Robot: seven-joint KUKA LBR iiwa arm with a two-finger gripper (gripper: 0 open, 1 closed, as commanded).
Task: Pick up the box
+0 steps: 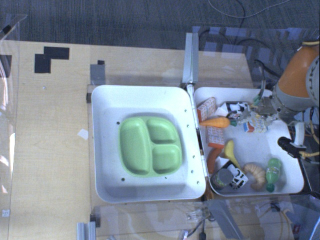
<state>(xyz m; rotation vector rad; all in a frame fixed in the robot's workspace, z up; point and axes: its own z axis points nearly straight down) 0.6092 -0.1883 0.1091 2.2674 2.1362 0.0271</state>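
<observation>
The box [207,107] is a flat orange and white carton lying along the left wall of the right bin [287,186]. An orange carrot [215,122] lies across its middle, so its top and bottom ends show on either side. My gripper [256,115] hangs low over the upper middle of the right bin, below the grey wrist and orange band [297,74]. It is to the right of the box, about a hand's width away, above a small white, red and blue carton [251,126].
The right bin also holds a black and white cow toy [238,107], a banana [229,152], a croissant [255,174], a green bottle [273,172], a black and white cube [237,177] and a red sausage [212,159]. The left bin [105,184] bears a green divided tray [150,145].
</observation>
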